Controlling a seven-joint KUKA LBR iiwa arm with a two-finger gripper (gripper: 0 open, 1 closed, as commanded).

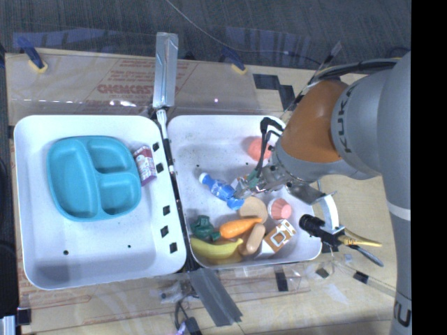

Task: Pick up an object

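The arm [363,128] comes in from the right, its orange band bulging over the right-hand bin [209,135], and the gripper [253,182] is down low among the clutter near the middle of that bin. From here the tips are small and dark against the toys, and it is not possible to make out whether they stand apart or together, nor whether anything sits between them.

Just to the left of the tips lies a small blue-and-white bottle [216,187], tilted on its side on the bin floor, its near end close beside the gripper, perhaps touching it; the view is too cramped to be sure. Right under the tips is a round tan piece [253,206], and beside that a pink cupcake-like toy [281,208]. Behind the gripper, partly hidden by the wrist, a salmon-pink ball [253,146] rests against the arm's side.

Along the near wall of the same bin a heap is packed tight: a banana [213,248] at the bottom, a dark green lump [204,227] on its left end, an orange carrot [239,226] lying across the top, a tan roll [255,239] leaning beside it, and a small white-and-orange box [279,237] at the right.

The left bin [42,257] holds a turquoise divided plate [94,176], lying flat, with a small maroon packet [145,164] just off its right edge, near the wall between the bins.
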